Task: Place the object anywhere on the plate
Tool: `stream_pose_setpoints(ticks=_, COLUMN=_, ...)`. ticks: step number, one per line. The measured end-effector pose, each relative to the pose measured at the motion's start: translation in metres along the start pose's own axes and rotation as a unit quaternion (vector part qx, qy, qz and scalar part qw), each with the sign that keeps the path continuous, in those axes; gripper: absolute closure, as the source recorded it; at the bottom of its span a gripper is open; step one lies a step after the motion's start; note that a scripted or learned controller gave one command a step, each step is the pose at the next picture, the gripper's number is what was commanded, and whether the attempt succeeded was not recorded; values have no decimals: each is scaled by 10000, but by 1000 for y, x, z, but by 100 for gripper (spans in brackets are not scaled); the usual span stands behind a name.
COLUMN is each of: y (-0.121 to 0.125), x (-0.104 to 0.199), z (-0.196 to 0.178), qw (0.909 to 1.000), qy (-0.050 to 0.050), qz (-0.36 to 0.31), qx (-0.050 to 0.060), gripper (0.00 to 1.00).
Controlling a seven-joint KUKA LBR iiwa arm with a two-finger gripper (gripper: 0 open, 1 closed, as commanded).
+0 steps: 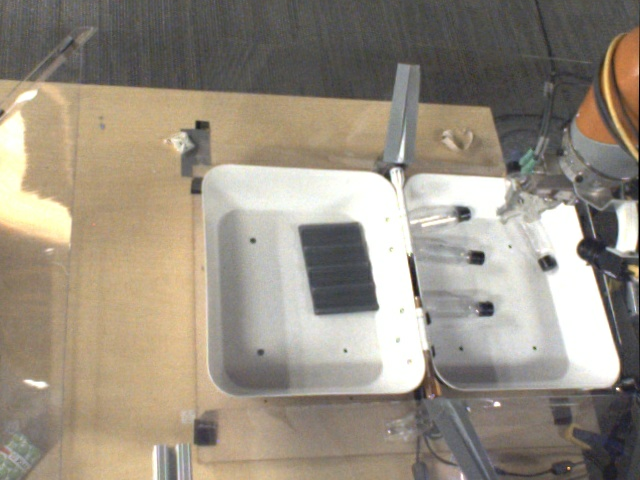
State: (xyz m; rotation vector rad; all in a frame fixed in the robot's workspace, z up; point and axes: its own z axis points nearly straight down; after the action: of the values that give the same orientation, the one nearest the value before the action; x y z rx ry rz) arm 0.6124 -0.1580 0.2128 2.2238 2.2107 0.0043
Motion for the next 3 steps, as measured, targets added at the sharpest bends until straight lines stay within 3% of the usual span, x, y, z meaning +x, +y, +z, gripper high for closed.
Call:
stream_pose_setpoints(ticks=1, y=57, x=87, z=27, qw=9983, qy=13, qz=-580, qx=5, gripper=100)
stream_pose_setpoints(ticks=2, y=56, x=165, z=27, qw=9793, qy=15, qz=-2023, qx=1, gripper=100)
stream_pose_setpoints(ticks=3, y=41, x=242, z=27, qw=9433, qy=4, qz=3319, qx=22, gripper=100)
